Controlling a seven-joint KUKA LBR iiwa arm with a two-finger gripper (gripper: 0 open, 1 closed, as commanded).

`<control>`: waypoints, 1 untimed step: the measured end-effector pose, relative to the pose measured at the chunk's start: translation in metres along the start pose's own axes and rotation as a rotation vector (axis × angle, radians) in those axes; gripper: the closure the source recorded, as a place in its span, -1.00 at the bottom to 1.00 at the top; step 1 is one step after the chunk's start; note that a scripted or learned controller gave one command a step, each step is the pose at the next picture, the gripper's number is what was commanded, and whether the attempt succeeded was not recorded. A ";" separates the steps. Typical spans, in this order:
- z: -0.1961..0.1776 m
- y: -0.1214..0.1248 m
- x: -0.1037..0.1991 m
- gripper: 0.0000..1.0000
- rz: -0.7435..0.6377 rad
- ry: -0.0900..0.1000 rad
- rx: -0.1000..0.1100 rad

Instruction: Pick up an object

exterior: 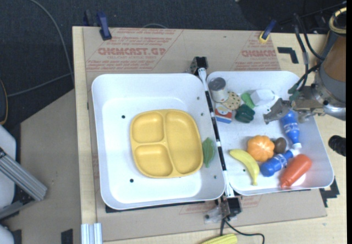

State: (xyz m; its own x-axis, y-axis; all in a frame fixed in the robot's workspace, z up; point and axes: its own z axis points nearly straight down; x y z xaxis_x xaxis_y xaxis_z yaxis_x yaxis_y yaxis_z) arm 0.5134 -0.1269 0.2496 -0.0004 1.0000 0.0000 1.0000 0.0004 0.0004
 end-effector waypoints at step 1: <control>0.165 -0.001 0.014 -1.00 0.001 0.000 0.000</control>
State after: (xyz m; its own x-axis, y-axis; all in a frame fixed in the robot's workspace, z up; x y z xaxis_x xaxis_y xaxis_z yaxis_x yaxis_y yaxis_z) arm 0.5128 -0.1131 0.0844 0.0005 1.0000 0.0003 1.0000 -0.0005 0.0006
